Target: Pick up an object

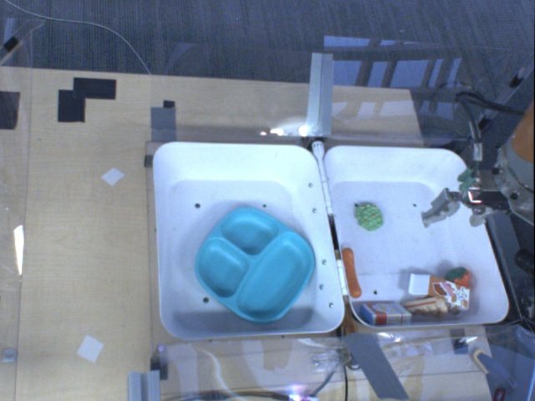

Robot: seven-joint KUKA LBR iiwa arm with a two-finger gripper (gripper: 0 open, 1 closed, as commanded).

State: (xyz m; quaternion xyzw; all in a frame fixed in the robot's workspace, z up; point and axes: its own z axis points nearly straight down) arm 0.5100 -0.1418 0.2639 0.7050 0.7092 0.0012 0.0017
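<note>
The arm (510,170) reaches from the right over the right bin (393,170); whether its jaws are released or clenched, I cannot tell

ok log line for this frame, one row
stage: approach | gripper: over right bin, nothing between fingers | nearest: green ball | left bin: blue plate

My right bin (393,161) holds a green knobbly ball (369,215), an orange carrot (352,272) along its left wall, and cartons (418,301) at its near edge.
</note>
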